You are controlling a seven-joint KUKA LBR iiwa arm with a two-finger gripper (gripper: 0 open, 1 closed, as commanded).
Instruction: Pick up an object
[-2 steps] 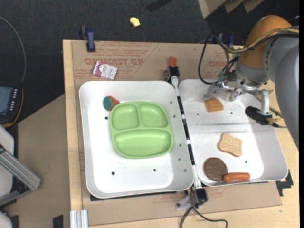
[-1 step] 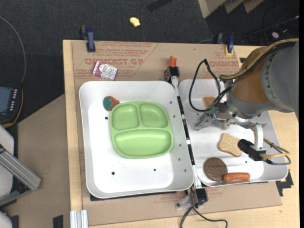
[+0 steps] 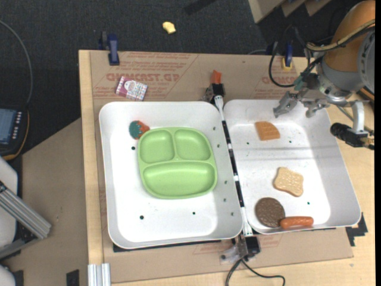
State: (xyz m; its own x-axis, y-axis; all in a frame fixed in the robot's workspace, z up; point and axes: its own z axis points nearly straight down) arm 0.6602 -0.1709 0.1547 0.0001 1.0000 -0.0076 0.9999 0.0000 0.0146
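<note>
My gripper (image 3: 297,106) hangs over the far edge of the right bin (image 3: 333,159), its two fingers spread apart with nothing between them. Just below and to its left lies an orange cracker-like piece (image 3: 267,130). Further toward the front of that bin are a tan toast slice (image 3: 289,182), a dark brown round patty (image 3: 269,211) and a red sausage (image 3: 296,222).
The left bin (image 3: 119,207) bears a green divided plate (image 3: 176,162) and a small teal and red object (image 3: 139,128) at its far left corner. A small pink packet (image 3: 131,87) lies on the cardboard behind the bins. Clamps sit along the bench's far edge.
</note>
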